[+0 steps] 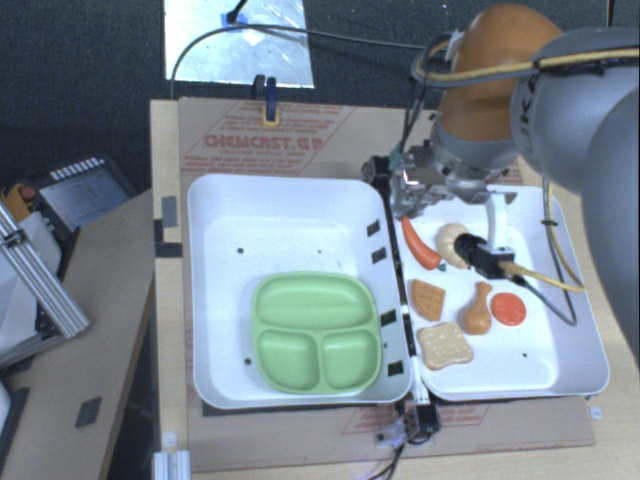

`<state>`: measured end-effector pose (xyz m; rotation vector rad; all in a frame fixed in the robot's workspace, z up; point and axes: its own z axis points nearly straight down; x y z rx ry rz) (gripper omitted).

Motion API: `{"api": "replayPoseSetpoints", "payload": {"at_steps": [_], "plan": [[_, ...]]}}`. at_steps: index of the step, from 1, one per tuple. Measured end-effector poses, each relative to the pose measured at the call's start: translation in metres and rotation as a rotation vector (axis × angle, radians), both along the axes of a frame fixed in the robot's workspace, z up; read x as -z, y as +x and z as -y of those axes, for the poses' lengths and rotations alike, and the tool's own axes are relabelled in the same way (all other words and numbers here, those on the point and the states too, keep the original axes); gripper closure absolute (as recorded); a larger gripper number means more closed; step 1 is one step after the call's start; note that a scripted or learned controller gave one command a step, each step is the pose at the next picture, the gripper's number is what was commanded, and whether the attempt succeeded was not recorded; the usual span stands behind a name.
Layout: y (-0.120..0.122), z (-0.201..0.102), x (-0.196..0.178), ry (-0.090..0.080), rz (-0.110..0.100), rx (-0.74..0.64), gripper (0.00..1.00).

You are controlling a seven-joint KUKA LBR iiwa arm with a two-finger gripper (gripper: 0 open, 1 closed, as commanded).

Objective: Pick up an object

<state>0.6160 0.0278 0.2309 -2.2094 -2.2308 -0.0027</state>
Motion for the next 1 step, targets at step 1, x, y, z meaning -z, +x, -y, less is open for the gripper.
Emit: {"api": "replayPoseSetpoints", "payload": {"at_steps": [1], "plan": [[0.0046, -0.0505, 0.0039, 0.0, 0.002, 0.0, 1.0]]}}
